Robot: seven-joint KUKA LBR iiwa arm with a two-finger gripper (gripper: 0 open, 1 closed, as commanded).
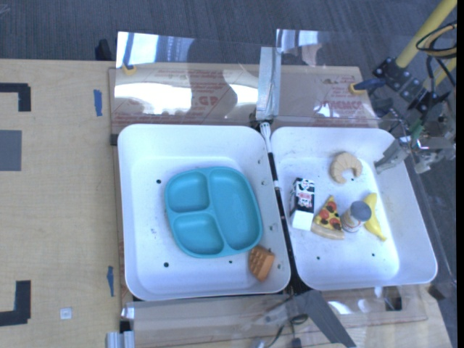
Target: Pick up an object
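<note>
Two shallow white bins sit side by side on the worktop (51, 216). Nearest in the left bin (138, 151), a small orange-brown pastry (261, 262) lies by the front right corner, just beside a teal divided plate (213, 210) that fills the middle. In the right bin (413, 259), a pizza slice (328, 217) touches a small grey-topped can (354, 216), with a yellow banana (374, 218) just right of it. To their left stands a black-and-white carton (304, 193) above a white block (301, 220). Farther back lies a croissant (346, 167). The tool (388, 158) hangs over the right bin's far right edge, apart from every object; whether it is spread or pressed together cannot be told.
</note>
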